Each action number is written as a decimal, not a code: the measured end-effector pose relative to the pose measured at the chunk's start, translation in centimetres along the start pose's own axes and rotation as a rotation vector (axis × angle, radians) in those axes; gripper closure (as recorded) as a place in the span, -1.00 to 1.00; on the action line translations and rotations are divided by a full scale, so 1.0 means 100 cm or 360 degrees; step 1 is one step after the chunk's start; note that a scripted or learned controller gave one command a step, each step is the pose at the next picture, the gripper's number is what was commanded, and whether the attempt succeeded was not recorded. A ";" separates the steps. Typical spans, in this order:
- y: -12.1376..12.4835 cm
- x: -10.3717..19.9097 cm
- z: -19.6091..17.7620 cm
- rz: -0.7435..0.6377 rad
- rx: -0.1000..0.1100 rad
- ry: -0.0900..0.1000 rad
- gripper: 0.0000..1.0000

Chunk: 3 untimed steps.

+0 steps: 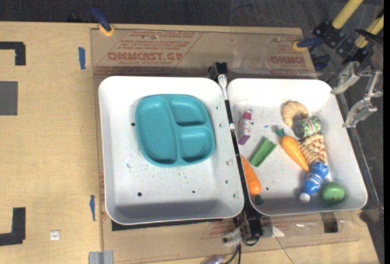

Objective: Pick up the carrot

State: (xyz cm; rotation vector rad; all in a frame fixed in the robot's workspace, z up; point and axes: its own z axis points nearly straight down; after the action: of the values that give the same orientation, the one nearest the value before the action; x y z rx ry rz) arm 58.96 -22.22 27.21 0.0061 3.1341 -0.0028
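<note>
The gripper point(352, 100) is a pale, skeletal metal piece hanging at the right rim of the right bin point(268, 95). Its outline is too thin and cluttered to tell whether it is open or closed, and nothing can be seen held in it.

The carrot point(294, 152) lies in the same bin, lower in the frame than the gripper and to its left, well apart from it. It is a smooth orange cone with a small green top, lying at a slant with the top pointing up-left. A pale lattice-textured piece point(315, 148) touches it on the side nearer the gripper. A glossy green can point(308, 126) and a ribbed beige shell shape point(294, 111) sit just above it.

Below the carrot are a blue-and-white bottle point(314, 178) and a round green apple point(333, 194). The apple is almost straight down the frame from the gripper.

Farther left of the gripper are a matte green wedge point(262, 152), a small pink-and-white box point(245, 125) and a second orange vegetable point(250, 176) (also carrot-like) against the bin's far wall.

Beyond that wall, the left bin point(116, 159), white and speckled, holds a teal divided plate point(175, 130) with rounded compartments. Both bins rest on a bench point(49, 135) of flat brown board.
</note>
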 end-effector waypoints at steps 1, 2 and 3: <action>0.018 0.003 0.143 -0.0417 -0.0011 0.0012 -1.00; 0.049 0.039 0.178 -0.0396 -0.0001 -0.0005 -1.00; 0.103 0.060 0.181 -0.0159 0.0000 -0.0013 -1.00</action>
State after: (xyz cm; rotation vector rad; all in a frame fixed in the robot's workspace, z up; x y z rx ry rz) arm 53.10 -11.91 9.07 -0.1501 3.1227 -0.0034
